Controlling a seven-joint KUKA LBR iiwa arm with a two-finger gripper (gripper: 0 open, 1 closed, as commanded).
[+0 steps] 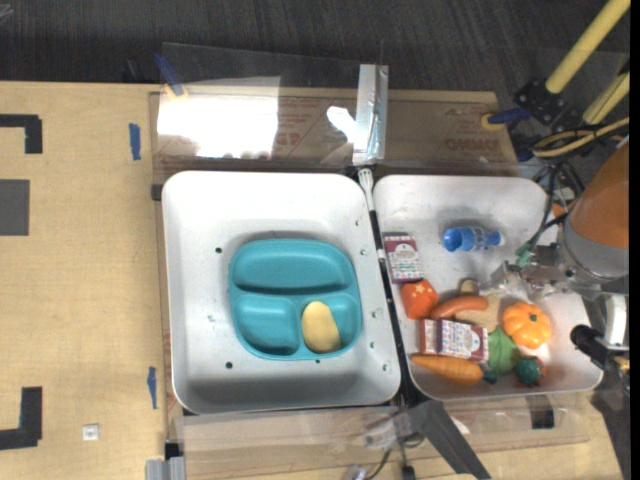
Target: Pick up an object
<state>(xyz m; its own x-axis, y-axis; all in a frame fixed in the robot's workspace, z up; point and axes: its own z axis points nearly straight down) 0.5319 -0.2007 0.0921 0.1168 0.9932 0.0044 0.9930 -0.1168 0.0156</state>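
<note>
Pincer hanging low at the right bin's right side, finger state impossible to tell. Just left of it: toy hot dog, long axis left-right. Toward the near side: orange pumpkin.

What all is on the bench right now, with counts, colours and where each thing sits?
shallow white bins: two, white, side by side on the bench
teal divided plastic tray: one, teal, in the left bin
yellow potato-shaped toy: one, yellow, in the tray's lower right compartment
blue plastic bottle: one, blue, right bin, upper part
small printed boxes: two, red and white, right bin
orange toy carrot: one, orange, right bin, near edge
small orange toy pumpkin: one, orange, right bin
grey robot arm: one, grey with orange band, at right edge
</note>
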